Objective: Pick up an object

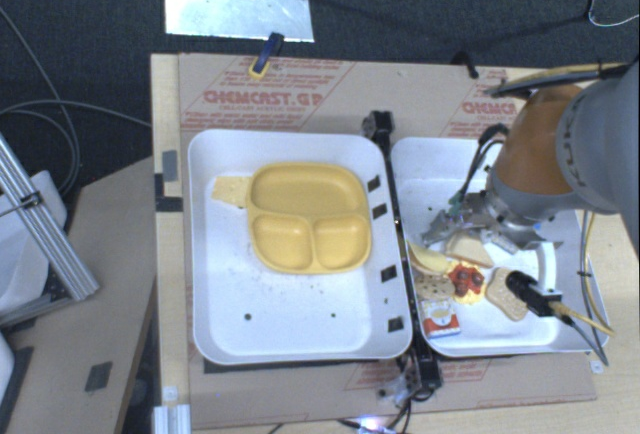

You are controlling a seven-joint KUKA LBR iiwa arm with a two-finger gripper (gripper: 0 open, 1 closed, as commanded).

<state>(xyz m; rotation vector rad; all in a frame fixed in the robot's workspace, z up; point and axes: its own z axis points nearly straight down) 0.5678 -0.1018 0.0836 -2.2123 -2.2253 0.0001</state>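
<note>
The arm (560,152) is reaching in over the right edge of the right bin (430,167), and its bulk is covering most of that bin's far right corner. The end effector (453,220) is hanging low near the middle of the right bin, just above a tight cluster of small things. Whether it is released or clenched cannot be told, since the wrist is hiding its tips, and nothing is visibly being gripped.

The cluster is lying toward the near left corner of the right bin. A yellow slice (430,259) is sitting by the left wall, and a pale wedge (468,249) beside it is partly tucked under the end effector. A red piece (465,277), too small to identify, is lying next to a tan piece (503,297), and a small packet (440,323) is resting against the near edge.

In the left bin (290,322), a yellow divided plate (305,217) is overlapping a pale yellow flat piece (230,190) near the far left corner.
</note>
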